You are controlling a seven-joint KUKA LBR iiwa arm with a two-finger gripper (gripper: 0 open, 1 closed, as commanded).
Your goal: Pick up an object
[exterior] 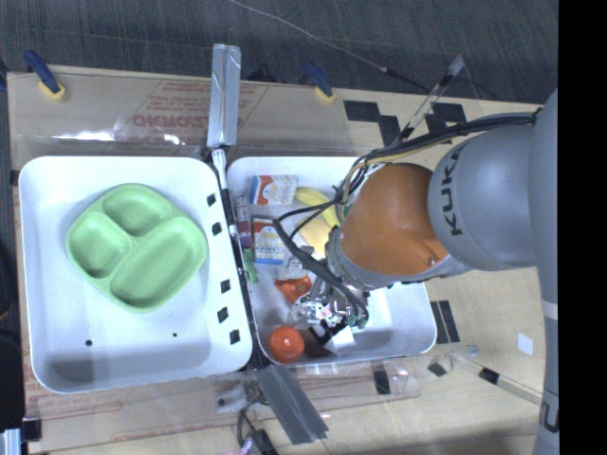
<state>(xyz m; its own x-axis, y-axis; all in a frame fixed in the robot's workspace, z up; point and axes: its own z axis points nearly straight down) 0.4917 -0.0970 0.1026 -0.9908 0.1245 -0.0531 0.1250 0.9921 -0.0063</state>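
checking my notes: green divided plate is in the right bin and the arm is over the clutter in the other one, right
Not quite: the camera view shows the green divided plate in the left bin. The arm is over the clutter in the other one, the right bin.

"KUKA" in dark letters on grey arm [474, 202]; print on bench sheet [171, 112] unreadable.

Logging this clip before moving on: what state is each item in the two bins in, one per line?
green divided plate: flat in left bin, compartments bare
end effector: low in right bin, over the clutter
orange ball: loose near front wall
yellow item: partly hidden by arm
small carton: lying at back
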